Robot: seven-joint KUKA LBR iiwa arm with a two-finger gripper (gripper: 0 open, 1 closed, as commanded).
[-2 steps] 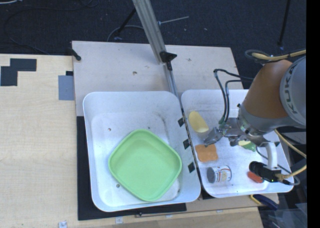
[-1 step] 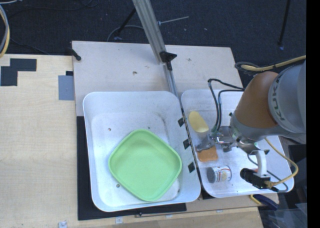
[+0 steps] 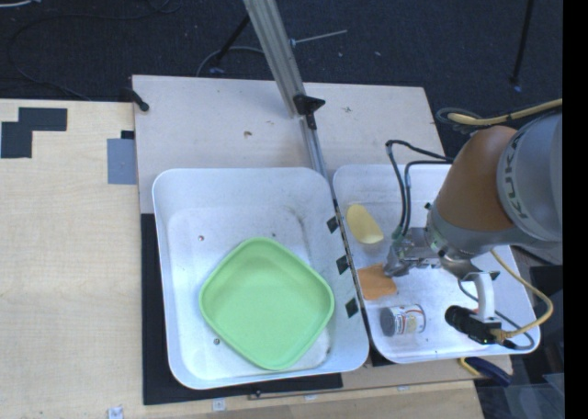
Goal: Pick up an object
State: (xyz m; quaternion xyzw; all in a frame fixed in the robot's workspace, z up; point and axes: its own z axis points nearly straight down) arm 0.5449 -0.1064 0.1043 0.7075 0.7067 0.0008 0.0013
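Observation:
In the right bin (image 3: 418, 345) lie a pale yellow rounded piece (image 3: 364, 223), an orange flat block (image 3: 376, 283) and a small silver can on its side (image 3: 402, 320). My gripper (image 3: 400, 261) hangs low over the bin, just right of the orange block and below the yellow piece. I see nothing held in it. The arm's grey and orange body covers the bin's right half. A light green square plate (image 3: 266, 302) rests in the left bin (image 3: 179, 215).
A metal post (image 3: 280, 50) slants up from the divider between the bins. Black cables (image 3: 400, 183) loop over the right bin's back. A black fitting with a yellow cable (image 3: 473, 325) sits at the bin's front right.

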